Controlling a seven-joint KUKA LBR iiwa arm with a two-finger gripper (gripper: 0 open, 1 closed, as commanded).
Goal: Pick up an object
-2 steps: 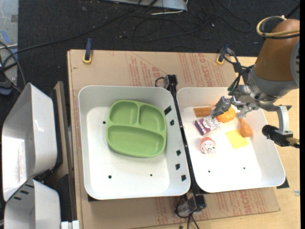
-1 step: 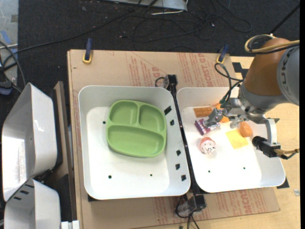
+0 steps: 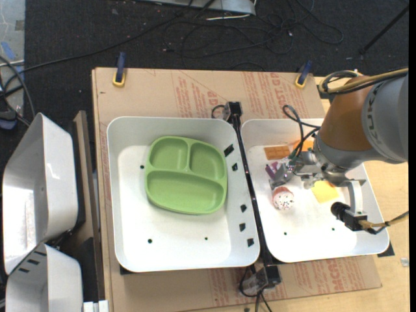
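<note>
Over in the right bin (image 3: 370,239), the tool (image 3: 300,168) hangs low; can't tell its state. A small speckled ball (image 3: 283,199) sits just near-left of it, apart.

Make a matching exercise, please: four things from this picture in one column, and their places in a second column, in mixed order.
Things:
1. green plate
2. speckled ball
3. yellow block
4. orange piece

Places:
A. right bin, near its far edge
B. left bin
C. right bin, just right of the gripper
D. right bin, just in front of the gripper

Pairs: 1-B, 2-D, 3-C, 4-A
</note>
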